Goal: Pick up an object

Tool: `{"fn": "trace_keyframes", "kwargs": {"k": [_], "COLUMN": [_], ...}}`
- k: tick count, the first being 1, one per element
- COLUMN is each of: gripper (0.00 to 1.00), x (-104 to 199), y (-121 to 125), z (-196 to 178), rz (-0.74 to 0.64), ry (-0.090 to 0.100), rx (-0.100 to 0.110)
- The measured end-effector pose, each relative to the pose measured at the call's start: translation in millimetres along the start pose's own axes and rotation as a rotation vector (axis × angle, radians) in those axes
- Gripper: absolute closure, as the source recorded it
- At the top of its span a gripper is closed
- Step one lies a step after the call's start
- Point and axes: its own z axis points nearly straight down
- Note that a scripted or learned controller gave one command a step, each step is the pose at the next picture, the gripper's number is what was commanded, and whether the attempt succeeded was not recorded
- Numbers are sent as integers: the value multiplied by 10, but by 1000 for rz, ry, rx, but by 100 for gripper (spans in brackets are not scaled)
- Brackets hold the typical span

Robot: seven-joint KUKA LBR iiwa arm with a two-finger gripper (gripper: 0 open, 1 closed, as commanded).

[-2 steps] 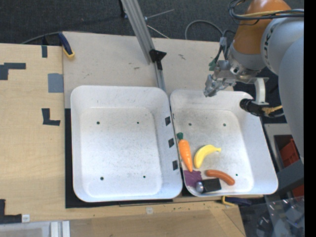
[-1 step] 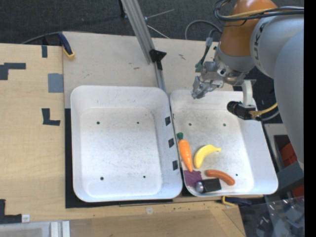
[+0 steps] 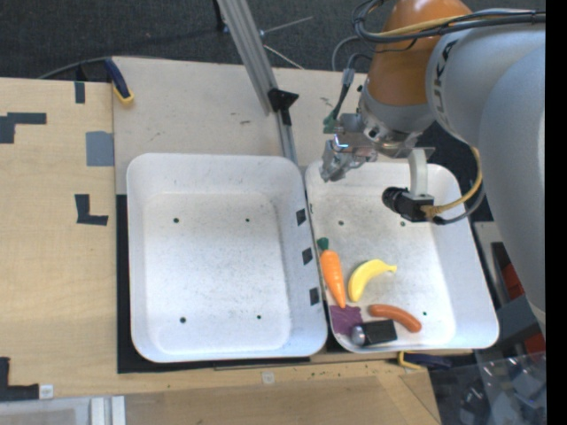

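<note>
The gripper [image 3: 335, 168] hangs at the far edge of the right bin [image 3: 461, 264], close to the bin's far-left corner, next to the divide between the two bins. Whether its jaws stand apart or together cannot be told from this view, and nothing can be seen held there.

All candidate objects lie toward 6 o'clock from the gripper, clustered in the near-left part of the right bin and well apart from the claw. Nearest is the carrot [image 3: 333, 277], almost directly at 6 o'clock; its long axis runs roughly 12-to-6, tilted slightly toward 5, and it lies just beside the bin's left wall. The banana [image 3: 368, 278] lies at about 5 o'clock from the gripper, just beside the carrot, with its long axis running from 2 to 8 o'clock. The red sausage [image 3: 395, 317] lies further on at 5 o'clock, its axis running near 10-to-4. A purple piece [image 3: 345, 317] and a black block [image 3: 379, 332] sit at the near rim.

Judgement: the coming move is a travel toward 6 o'clock; the carrot is the closest target, and a grasp across its width would require jaws closing along the 3-to-9 line.
</note>
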Motion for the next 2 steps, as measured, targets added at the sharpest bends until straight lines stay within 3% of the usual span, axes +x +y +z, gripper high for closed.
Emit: {"fn": "trace_keyframes", "kwargs": {"k": [2], "gripper": [100], "x": [1144], "y": [-256], "z": [0], "rz": [-1], "ry": [0], "rx": [1]}}
